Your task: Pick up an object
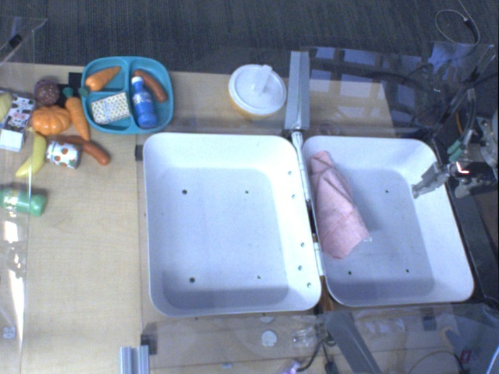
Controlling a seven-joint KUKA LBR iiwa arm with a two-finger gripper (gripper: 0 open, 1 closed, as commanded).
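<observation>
One pink cloth point(337, 206) lies rolled in the right bin point(405, 287) (against its left wall); the gripper point(427, 181) hovers over that bin's right rim, grip unreadable.

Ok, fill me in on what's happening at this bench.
A robot arm is set to pick up an object from two white bins. The right bin holds a rolled pink cloth lying against its left wall. The gripper sits at that bin's right edge, apart from the cloth, with nothing held. The left bin sits beside it. Toy food lies in a blue tray and loose on the bench at far left, untouched.
</observation>
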